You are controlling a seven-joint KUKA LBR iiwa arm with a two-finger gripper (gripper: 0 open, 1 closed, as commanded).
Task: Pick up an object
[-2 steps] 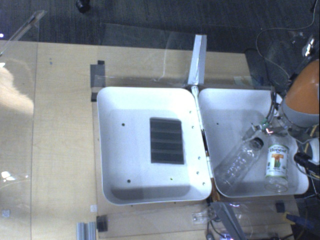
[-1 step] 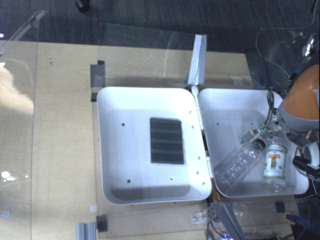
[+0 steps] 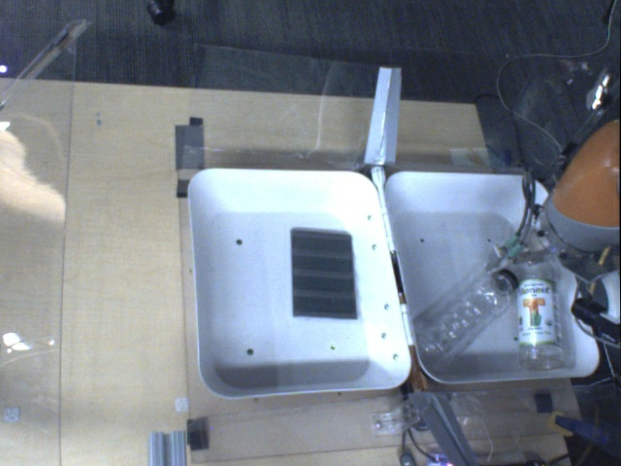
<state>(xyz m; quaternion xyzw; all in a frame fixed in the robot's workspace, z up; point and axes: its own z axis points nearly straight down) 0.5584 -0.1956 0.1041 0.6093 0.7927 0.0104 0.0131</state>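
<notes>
Clear ribbed plastic bottle [image 3: 464,316], lying tilted.

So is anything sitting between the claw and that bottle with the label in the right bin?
Nothing visible does. The claw hangs just above the labelled bottle; the clear bottle lies beside it on the left, not between them.

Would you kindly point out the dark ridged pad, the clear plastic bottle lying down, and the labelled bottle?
dark ridged pad [image 3: 324,273]: camera view, middle of its top face.
clear plastic bottle [image 3: 461,316]: camera view, its transparent body.
labelled bottle [image 3: 536,316]: camera view, its printed label.
</notes>
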